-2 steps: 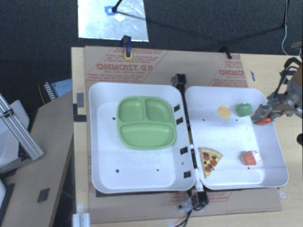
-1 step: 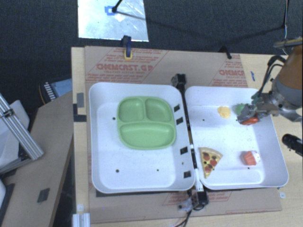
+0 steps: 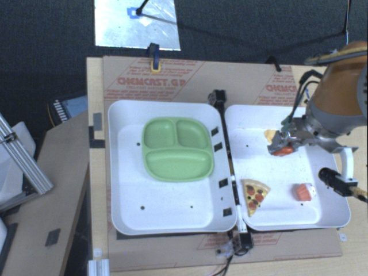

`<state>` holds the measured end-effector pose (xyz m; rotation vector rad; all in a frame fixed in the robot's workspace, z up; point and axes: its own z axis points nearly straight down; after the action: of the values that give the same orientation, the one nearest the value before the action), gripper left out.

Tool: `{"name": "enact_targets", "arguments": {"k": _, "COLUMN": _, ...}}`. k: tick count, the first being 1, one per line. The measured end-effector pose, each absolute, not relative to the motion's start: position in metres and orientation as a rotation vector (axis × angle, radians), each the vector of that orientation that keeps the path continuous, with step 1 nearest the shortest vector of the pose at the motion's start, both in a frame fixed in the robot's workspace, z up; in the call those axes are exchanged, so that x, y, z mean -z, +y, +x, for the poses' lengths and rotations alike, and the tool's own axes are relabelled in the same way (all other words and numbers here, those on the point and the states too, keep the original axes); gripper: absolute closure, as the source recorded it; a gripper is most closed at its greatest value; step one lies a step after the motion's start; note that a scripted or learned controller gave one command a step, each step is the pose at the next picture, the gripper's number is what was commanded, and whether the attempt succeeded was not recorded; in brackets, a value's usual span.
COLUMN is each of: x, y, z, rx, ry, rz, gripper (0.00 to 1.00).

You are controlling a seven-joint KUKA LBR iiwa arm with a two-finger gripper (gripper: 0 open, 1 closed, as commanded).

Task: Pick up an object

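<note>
My gripper (image 3: 283,142) is low over the back of the right bin (image 3: 330,220), reaching in from the right. A small red object (image 3: 280,151) pokes out directly beneath its tip, touching or nearly touching it. Just left of the gripper lies a small yellow piece (image 3: 268,135). A toy pizza slice (image 3: 255,194) rests near the bin's front left. An orange-red block (image 3: 303,192) sits toward the front right.
The left bin (image 3: 123,211) holds a green divided plate (image 3: 177,149). A black clip rail (image 3: 225,154) runs between the two bins. The arm's black fitting (image 3: 336,181) hangs over the right bin's right side.
</note>
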<state>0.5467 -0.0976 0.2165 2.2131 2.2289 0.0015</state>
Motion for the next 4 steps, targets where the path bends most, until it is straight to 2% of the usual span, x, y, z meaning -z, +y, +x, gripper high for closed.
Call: {"name": "enact_targets", "arguments": {"k": 4, "x": -0.219, "y": 0.106, "z": 0.524, "rx": -0.002, "ry": 2.232, "rz": 2.212, "gripper": 1.00}}
